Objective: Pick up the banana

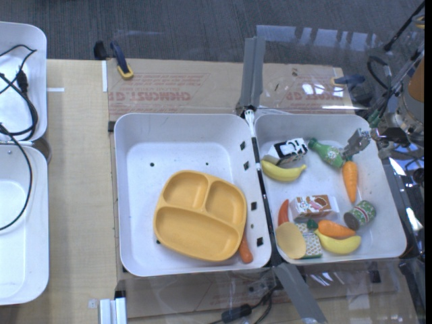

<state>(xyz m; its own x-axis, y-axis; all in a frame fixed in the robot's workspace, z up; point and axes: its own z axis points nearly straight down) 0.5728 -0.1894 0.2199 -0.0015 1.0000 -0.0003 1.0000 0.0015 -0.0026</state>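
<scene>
Reading mirrored red "CHEMCAST GP" lettering on cardboard (177, 86) behind the bins.

Arm: one unit, entering from the right edge of the camera view, upper half. Visible portion small — a sliver of the orange band at the far right, grey and dark wrist hardware below it, several black cables looping around the wrist.

Gripper (356, 144): two grey metal fingers (352, 140), extending leftward and slightly downward from the wrist, tips low at the upper right. Fingers lie close alongside one another; the gap between them is too small and blurred to judge. Nothing visibly lodged between the tips.

Pose: wrist angled — tool pointing diagonally inward.
</scene>
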